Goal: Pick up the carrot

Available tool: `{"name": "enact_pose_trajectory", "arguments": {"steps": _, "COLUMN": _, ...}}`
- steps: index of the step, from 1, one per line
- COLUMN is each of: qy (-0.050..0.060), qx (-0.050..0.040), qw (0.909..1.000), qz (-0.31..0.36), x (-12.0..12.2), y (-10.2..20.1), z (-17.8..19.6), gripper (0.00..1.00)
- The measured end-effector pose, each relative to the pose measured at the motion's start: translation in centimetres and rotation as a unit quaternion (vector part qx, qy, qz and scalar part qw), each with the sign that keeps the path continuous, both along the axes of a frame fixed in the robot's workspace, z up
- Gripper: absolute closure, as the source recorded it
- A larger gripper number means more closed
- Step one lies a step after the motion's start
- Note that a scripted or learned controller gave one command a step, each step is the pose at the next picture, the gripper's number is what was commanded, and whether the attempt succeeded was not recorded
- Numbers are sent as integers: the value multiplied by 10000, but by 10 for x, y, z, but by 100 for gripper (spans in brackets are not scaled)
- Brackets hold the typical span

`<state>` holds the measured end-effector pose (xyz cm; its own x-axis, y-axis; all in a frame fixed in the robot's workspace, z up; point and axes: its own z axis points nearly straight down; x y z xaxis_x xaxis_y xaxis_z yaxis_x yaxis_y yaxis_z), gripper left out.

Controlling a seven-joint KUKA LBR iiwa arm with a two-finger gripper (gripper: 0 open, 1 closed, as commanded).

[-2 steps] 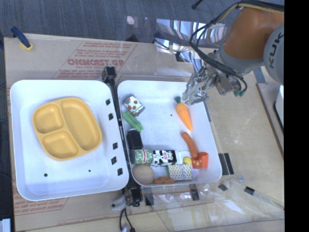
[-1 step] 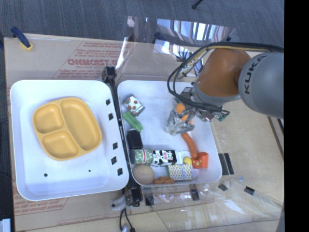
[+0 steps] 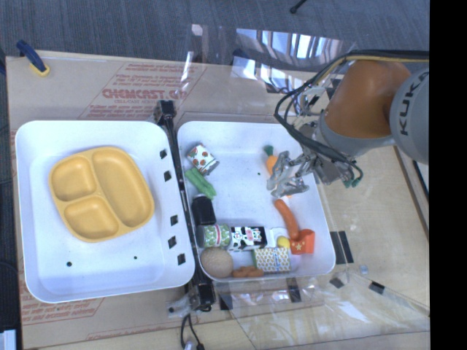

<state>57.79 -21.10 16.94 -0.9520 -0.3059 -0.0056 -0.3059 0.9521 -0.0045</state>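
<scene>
Front of the right bin [image 3: 321, 228], along its near wall, sits a crowd of small toys: a round brownish ball [image 3: 217, 262], a cow-print carton [image 3: 248, 236], a red cup [image 3: 303, 243]. Just behind them an orange sausage-like piece [image 3: 287, 218] lies slanted. Above it hangs the hand [image 3: 286, 181], fingers pointing down-left; whether it's released or clenched, I cannot tell. The carrot [image 3: 271, 160] lies just beyond the hand, up and slightly left, green top toward the far wall, long axis running near to far. Left bin holds a yellow tray [image 3: 101, 192].

The hand [image 3: 287, 181] hides most of the carrot [image 3: 271, 159]; the arm [image 3: 379, 100] is cut off at the right.
</scene>
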Motion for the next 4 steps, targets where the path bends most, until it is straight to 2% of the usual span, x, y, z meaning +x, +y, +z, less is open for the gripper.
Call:
{"name": "enact_pose_trajectory", "arguments": {"steps": 1, "qy": 3, "qx": -3, "qw": 9863, "qz": 1648, "x": 51, "y": 2, "z": -76, "gripper": 100}}
{"name": "enact_pose_trajectory", "arguments": {"steps": 2, "qy": -16, "qx": -5, "qw": 9991, "qz": 425, "x": 81, "y": 1, "z": 15, "gripper": 100}}
{"name": "enact_pose_trajectory", "arguments": {"steps": 3, "qy": 4, "qx": 3, "qw": 9991, "qz": 425, "x": 80, "y": 1, "z": 12, "gripper": 0}}
{"name": "enact_pose_trajectory", "arguments": {"steps": 4, "qy": 19, "qx": 11, "qw": 9982, "qz": 597, "x": 76, "y": 1, "z": -77, "gripper": 0}}
